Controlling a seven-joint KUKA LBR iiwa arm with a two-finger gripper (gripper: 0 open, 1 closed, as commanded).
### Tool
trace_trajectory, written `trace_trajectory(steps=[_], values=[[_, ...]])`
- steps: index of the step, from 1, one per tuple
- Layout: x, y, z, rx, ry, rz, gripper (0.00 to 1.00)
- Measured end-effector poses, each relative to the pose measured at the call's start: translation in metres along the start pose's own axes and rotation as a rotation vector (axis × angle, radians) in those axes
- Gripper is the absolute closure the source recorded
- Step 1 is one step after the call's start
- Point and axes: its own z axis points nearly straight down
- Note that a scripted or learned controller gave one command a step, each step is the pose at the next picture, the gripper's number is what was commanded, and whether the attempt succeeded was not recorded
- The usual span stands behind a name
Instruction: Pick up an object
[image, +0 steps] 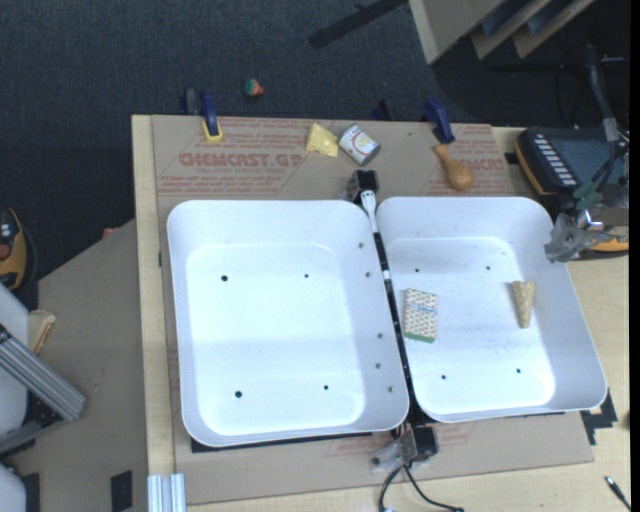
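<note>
The right bin (560, 340) holds two things. A small flat packet (420, 315) with a pale patterned face and a green lower edge lies near its left wall. A tan cone-shaped piece (524, 303) lies toward its right side. The left bin (190, 300) stands beside it. My gripper (567, 240) is a small grey shape at the right bin's far right rim, up and to the right of the cone and apart from it. Nothing shows in its grasp.
On the board behind the bins lie a yellow wedge (321, 141), a small white canister (359, 145) and an orange-brown knob (455, 170). Blue clamps (209, 115) grip the board's back edge. A black device (552, 160) sits at the back right.
</note>
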Motion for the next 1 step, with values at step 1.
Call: trace_trajectory(steps=[1], values=[[-0.0541,-0.0008,-0.0752,-0.012,-0.007,0.004,1.00]])
